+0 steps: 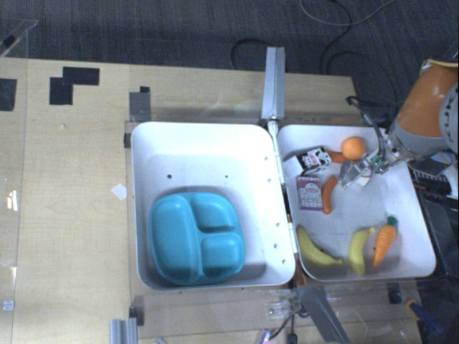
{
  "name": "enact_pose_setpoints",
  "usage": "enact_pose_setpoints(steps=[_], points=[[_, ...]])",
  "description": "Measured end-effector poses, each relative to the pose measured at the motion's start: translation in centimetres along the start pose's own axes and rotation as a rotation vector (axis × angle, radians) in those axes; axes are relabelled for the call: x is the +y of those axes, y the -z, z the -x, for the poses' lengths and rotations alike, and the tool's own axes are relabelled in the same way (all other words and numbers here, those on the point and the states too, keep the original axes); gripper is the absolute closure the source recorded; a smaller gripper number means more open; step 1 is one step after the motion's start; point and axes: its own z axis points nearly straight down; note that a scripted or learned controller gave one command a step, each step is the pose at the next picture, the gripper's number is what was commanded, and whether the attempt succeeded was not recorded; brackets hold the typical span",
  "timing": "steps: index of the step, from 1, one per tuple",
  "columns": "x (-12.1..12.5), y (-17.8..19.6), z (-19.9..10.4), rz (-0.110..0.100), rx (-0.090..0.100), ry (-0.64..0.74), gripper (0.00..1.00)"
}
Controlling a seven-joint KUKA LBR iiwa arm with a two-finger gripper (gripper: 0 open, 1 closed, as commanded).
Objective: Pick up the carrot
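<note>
left bin: white, shallow; holds a teal divided plate at its near side, three compartments, flat on the floor.
divider post: grey metal, stands at the far end of the seam between the two bins.
right bin: white, all the small items sit here.
card packet: pinkish, flat, left side of right bin near the seam.
dark packet: small, black and white, just far of the card packet.
orange stick: elongated orange-red piece, just right of the card packet; can't tell what it is.
orange ball: round, far side of right bin, just left of the gripper.
bananas: one at near-left of right bin, another to its right, more upright in view.
carrot: orange with green top, near-right of right bin, touching the right banana; lying free.
gripper: low over far-middle of right bin, well apart from carrot; fingers look slightly parted, nothing between them.
</note>
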Motion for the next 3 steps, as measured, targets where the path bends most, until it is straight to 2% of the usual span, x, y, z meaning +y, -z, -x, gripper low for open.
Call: enact_pose_setpoints(steps=[1, 2, 3], points=[[3.2, -0.1, 1.9, -0.016, 0.015, 0.017, 0.0], [3.5, 0.9, 1.9, -0.011, 0.008, 0.024, 1.0], [7.1, 7.4, -3.6, -0.003, 0.003, -0.143, 1.0]])
